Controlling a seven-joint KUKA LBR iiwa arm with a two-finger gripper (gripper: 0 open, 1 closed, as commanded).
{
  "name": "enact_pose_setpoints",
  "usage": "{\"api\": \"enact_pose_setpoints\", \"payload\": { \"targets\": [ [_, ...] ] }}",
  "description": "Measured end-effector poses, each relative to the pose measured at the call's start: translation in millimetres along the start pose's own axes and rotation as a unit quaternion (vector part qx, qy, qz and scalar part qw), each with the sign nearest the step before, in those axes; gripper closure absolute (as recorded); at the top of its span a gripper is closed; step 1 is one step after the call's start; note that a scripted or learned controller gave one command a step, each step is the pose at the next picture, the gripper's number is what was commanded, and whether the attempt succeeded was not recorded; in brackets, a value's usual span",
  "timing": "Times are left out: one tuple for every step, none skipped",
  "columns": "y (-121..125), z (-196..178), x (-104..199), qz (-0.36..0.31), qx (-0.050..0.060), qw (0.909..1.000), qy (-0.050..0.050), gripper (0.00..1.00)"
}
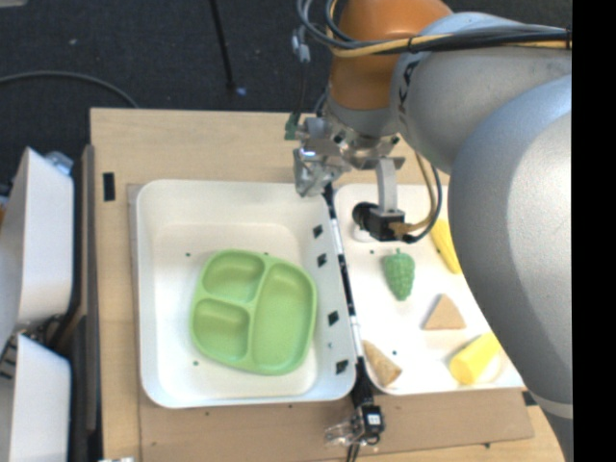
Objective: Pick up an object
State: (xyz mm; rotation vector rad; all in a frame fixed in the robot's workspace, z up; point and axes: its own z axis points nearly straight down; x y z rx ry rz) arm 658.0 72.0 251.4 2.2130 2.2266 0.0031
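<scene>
While the gripper (313,166) hangs over the far end of the seam between the two bins, the loose objects lie nearer the camera.
Whether it is open or closed cannot be told from this angle. The right bin (423,385) holds a bumpy green piece (398,275), a curved yellow piece (445,243) (partly under the arm), a tan wedge (444,314), a yellow block (474,361) and a second wedge (382,364) beside the seam. The left bin (164,210) holds a green divided plate (255,311).
</scene>
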Motion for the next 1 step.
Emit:
{"api": "enact_pose_setpoints", "payload": {
  "targets": [
    [8.1, 7.0, 11.7, 0.001, 0.001, 1.0, -0.001, 1.0]
  ]
}}
